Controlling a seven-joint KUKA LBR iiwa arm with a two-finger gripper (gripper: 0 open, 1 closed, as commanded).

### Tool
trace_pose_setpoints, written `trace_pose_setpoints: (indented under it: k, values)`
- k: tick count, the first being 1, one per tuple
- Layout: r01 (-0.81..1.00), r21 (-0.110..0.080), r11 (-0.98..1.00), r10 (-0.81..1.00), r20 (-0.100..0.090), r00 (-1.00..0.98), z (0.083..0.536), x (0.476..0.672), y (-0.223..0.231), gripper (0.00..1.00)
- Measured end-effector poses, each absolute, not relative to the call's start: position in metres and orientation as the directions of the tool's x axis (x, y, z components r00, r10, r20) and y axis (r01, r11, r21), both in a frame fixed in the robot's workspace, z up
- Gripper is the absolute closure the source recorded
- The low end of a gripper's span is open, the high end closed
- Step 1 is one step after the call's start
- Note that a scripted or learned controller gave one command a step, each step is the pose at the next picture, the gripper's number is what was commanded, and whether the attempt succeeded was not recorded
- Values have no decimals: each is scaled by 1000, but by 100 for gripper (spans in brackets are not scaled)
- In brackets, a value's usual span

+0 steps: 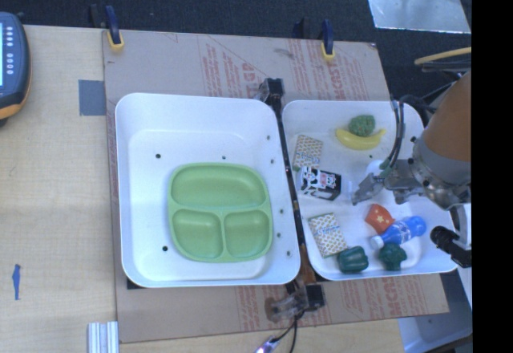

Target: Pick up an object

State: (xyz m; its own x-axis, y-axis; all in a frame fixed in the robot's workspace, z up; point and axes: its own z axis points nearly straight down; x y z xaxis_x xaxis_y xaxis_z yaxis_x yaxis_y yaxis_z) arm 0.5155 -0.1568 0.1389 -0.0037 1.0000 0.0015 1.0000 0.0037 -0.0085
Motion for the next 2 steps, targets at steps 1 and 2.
trace_pose_setpoints:
  k: [1, 2]
  values:
    - [1000, -9, 2, 1000, 1, -2, 89, 493, -184, 0]
    - [1000, -3, 5, 1000, -1, -5, 103, 496, -184, 100]
